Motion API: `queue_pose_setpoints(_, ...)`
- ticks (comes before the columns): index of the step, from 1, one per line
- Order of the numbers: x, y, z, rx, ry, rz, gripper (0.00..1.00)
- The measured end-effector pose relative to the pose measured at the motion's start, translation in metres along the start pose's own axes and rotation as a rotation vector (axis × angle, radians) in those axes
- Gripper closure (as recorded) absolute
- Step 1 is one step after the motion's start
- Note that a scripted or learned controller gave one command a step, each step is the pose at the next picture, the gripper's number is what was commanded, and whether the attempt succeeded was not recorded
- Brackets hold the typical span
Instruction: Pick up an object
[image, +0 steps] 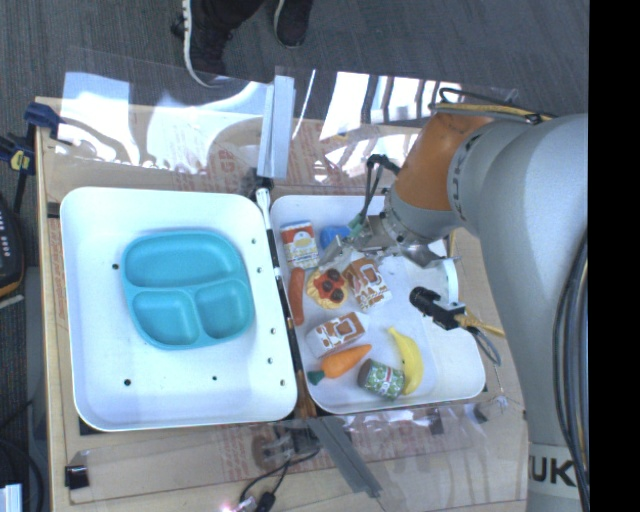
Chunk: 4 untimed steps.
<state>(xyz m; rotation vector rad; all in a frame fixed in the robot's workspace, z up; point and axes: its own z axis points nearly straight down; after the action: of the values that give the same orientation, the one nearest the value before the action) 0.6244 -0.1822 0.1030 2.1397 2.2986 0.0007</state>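
Looming nearest the lens, the grey arm (520, 260) is reaching in from the right and hanging low over the right bin (455, 375). Left of that bin, the left bin (85, 300) is holding 1 blue divided tray (187, 285). Inside the right bin, toy foods are lying untouched: a carton (299, 245), a long carrot (297, 296), a fruit tart (328, 288), a snack box (337, 331), a short carrot (342, 362), a green can (381, 379) and a banana (406, 358). The gripper (362, 232) is hovering at the bin's upper part, just above the tart; its state I cannot tell. Judging by this, nothing is being lifted yet, so the whole pick is remaining.
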Motion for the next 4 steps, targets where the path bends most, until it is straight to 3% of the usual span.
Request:
queue_pose_setpoints(1,0.0,0.001,-0.011,0.0,-0.001,-0.003,1.0)
queue_pose_setpoints(2,0.0,0.001,-0.011,0.0,-0.001,-0.004,0.0)
queue_pose_setpoints(3,-0.023,-0.021,-0.03,0.005,0.003,-0.077,0.0)
queue_pose_setpoints(4,-0.024,-0.031,-0.034,0.009,0.006,-0.164,0.0)
